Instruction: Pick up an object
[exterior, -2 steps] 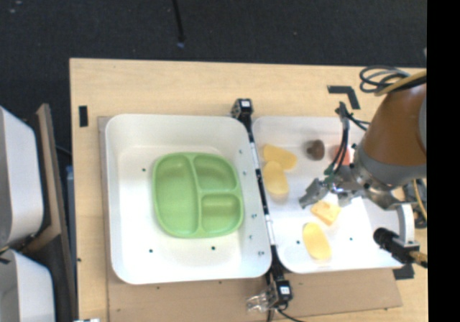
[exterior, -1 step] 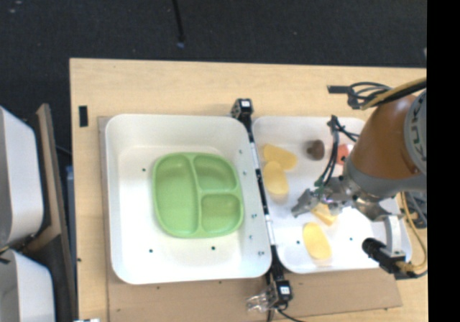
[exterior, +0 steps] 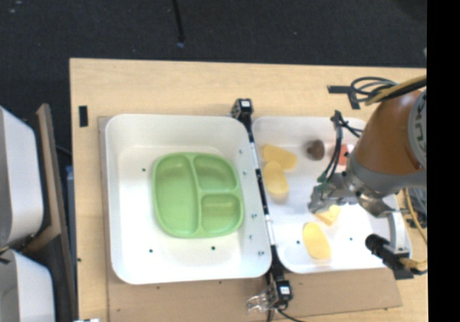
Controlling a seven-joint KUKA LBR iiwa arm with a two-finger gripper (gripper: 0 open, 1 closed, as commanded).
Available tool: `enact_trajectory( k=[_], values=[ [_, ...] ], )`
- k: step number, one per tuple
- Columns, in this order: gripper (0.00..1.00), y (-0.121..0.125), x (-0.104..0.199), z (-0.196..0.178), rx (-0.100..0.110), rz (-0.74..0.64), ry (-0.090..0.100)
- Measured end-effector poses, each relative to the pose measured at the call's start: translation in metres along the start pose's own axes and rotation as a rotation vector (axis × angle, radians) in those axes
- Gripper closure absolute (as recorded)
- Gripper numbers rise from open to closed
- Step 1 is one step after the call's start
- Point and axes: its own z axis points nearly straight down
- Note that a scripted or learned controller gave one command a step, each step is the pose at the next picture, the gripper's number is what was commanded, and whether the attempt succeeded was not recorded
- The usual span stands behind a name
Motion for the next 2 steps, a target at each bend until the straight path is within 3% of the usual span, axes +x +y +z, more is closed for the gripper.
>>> enact_trajectory(
  k=[1, 2],
  values=[
    [1.00, -0.0010, 0.0011, -0.0626, -0.005, -0.001, -0.001],
    [1.00, -0.0006, 0.0006, -0.0662, 0.001, -0.001, 0.000]
  ],
)
